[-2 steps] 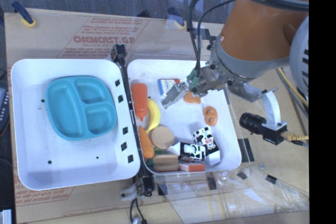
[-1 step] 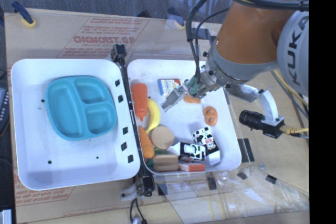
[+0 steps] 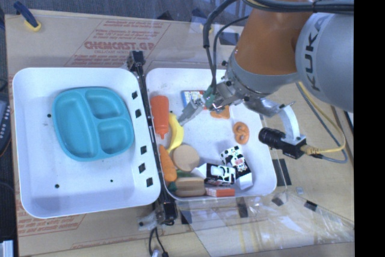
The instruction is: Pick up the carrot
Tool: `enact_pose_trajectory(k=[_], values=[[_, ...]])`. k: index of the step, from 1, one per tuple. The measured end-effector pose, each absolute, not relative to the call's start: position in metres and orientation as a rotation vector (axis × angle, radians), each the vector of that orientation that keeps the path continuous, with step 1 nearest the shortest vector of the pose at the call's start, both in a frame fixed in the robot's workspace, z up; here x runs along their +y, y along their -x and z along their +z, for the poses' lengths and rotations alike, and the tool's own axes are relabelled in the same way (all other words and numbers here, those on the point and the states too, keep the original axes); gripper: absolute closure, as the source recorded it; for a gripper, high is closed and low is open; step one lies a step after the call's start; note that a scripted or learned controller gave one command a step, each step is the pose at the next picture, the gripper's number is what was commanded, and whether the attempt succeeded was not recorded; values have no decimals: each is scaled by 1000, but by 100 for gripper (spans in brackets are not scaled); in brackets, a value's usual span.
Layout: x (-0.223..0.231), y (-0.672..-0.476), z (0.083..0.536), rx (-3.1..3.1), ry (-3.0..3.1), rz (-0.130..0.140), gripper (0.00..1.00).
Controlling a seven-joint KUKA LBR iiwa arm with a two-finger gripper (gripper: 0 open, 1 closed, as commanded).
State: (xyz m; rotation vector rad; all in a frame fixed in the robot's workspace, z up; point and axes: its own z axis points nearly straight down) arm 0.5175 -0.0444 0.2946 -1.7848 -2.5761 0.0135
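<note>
one carrot [image 3: 168,164], one banana [image 3: 175,132], two bins [image 3: 36,147]; gripper [image 3: 194,110] grip state unclear

Carrot [image 3: 168,164]: one, orange, short and tapered, lying on its side just below the middle of the frame. It rests on the floor of the right-hand white bin [image 3: 260,161], close against that bin's left wall, its length running roughly up and down the picture with a slight lean. A yellow banana [image 3: 175,133] lies just above it; a round tan disc [image 3: 185,157] sits just beside it to the right. Its lower end meets a tan block [image 3: 190,186]. Free, nothing gripping it.
</note>
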Motion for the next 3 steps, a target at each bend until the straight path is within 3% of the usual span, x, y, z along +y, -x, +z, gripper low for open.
enact_pose_trajectory(k=[1,3], values=[[-61,-515,316,-2661,1669,6,0],[-70,-527,280,-2381,2037,16,0]])
